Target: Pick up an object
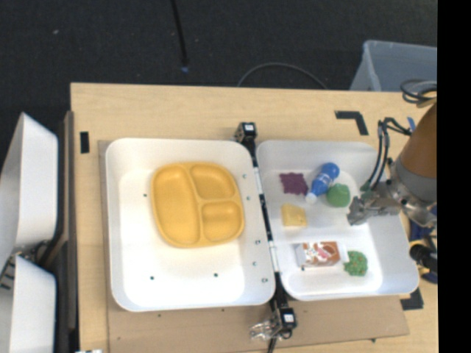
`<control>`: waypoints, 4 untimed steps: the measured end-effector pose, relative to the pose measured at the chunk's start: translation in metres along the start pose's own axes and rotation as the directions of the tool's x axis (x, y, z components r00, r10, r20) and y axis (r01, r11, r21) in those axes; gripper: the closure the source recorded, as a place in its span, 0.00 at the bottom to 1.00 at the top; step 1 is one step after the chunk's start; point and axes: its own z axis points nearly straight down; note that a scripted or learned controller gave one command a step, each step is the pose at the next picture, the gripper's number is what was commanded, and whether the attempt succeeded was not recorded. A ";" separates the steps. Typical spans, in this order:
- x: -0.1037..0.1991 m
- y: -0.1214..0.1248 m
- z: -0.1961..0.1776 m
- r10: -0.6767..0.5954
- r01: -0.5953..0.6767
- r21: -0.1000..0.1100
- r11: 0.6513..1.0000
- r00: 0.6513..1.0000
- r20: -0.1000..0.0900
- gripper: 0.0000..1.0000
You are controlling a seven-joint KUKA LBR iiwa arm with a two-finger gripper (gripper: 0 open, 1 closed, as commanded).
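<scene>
The right bin (383, 282) holds a purple piece (294, 183), a blue and white bottle (323, 179), a green ball (338, 195), a yellow piece (294, 215), a red and white packet (320, 254) and a green broccoli-like piece (356, 263). My gripper (362, 210) hangs over the right part of this bin, just right of the green ball and above the broccoli-like piece. Nothing shows between its fingers.
A yellow divided plate (197, 202) lies in the left bin (132, 285). A grey-blue tub (394, 66) stands at the back right. White containers (33, 190) stand off the bench's left side. Cables (383, 153) run down the arm.
</scene>
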 end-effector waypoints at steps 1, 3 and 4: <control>-0.001 0.002 -0.054 -0.001 0.001 0.000 1.000 1.000 0.001 1.00; 0.040 0.011 -0.036 -0.002 0.002 0.007 1.000 1.000 -0.003 1.00; 0.091 0.032 -0.032 -0.004 0.004 0.006 1.000 1.000 -0.003 1.00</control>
